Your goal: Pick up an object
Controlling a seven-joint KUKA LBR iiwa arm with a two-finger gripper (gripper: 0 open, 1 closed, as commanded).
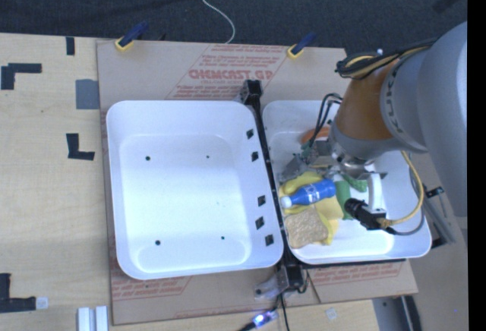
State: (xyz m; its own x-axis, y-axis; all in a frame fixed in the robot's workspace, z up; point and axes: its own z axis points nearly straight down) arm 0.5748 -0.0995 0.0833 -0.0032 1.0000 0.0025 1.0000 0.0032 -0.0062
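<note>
The shallow white left bin (182, 185) is seen well to the left of the gripper (328, 161). In the white right bin (395, 246), a blue plastic bottle with a white cap (310, 194) lies just below the gripper, over a yellow cloth (328, 214) and a tan sponge (305, 228). The gripper's state cannot be told.

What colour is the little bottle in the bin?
Blue with a white cap, seen in the camera view: the bottle lies in the right bin.
</note>
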